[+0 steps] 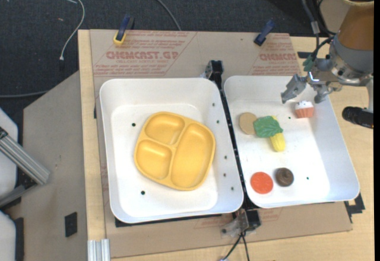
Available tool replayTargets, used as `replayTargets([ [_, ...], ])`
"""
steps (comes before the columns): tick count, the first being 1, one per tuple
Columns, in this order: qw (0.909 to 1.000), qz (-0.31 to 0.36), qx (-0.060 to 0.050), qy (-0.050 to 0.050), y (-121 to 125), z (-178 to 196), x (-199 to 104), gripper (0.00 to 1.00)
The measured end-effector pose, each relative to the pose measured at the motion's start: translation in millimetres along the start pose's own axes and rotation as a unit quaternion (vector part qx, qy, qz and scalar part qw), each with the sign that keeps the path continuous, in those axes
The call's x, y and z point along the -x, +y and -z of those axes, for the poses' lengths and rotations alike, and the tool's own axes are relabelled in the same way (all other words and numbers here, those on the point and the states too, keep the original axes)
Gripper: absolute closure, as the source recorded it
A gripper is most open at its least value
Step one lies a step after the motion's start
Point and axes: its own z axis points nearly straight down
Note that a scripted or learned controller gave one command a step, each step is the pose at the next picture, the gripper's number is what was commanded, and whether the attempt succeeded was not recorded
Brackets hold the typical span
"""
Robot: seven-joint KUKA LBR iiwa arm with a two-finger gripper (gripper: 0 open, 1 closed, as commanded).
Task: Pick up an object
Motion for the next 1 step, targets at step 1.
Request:
replayTargets([
  [1,1.0,0.0,-0.001,0.0,3.4,-60.8,4.7,0.0],
])
